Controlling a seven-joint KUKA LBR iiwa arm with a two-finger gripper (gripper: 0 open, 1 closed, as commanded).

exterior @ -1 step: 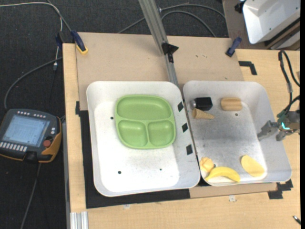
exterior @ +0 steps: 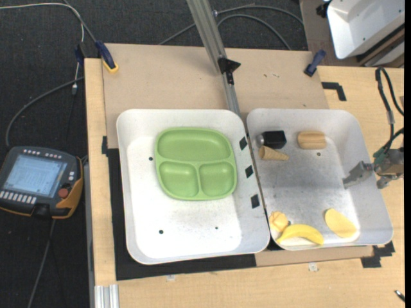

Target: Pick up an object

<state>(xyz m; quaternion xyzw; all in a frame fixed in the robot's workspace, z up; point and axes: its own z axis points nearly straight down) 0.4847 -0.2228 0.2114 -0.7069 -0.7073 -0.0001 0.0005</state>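
At the right bin's right edge, fingers over bare floor, opening unclear; banana, black block well apart.

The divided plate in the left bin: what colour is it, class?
The divided plate is light green, seen plainly in the camera view.

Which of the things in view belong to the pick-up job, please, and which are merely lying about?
Job:
gripper
black block
tan block
cone piece
banana
yellow slice
right bin

Lying about:
green divided plate
left bin
teach pendant
blue clamps
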